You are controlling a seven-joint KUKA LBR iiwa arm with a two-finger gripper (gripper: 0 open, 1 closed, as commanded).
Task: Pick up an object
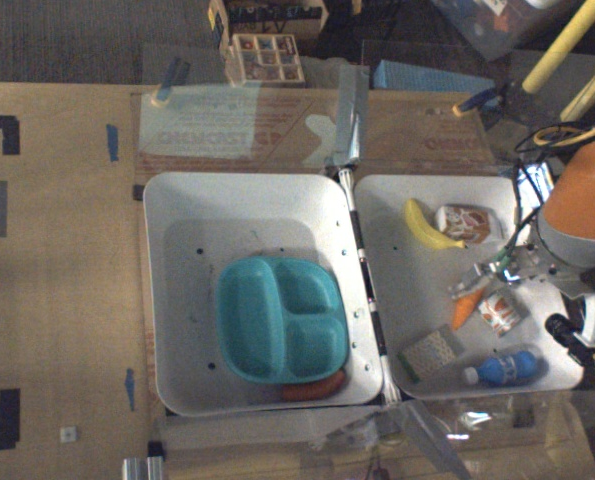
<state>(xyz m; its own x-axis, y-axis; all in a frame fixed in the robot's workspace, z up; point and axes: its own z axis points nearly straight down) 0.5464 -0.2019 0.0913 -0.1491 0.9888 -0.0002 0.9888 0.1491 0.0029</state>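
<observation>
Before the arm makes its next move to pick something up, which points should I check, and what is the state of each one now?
1. Objects to pick are in the right white bin: ok; yellow banana, orange carrot-shaped piece, blue plastic bottle.
2. Claw is above that bin: ok.
3. Claw open or shut: cannot tell.
4. Anything between its fingers: cannot tell.
5. Carrot stands free for a grasp: not ok; a small printed can lies right beside it.
6. Bottle lies apart from the others: ok.

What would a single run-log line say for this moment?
arm: over right bin | gripper: above carrot, nothing seen held | left bin: teal tray | pick: not yet done
</observation>
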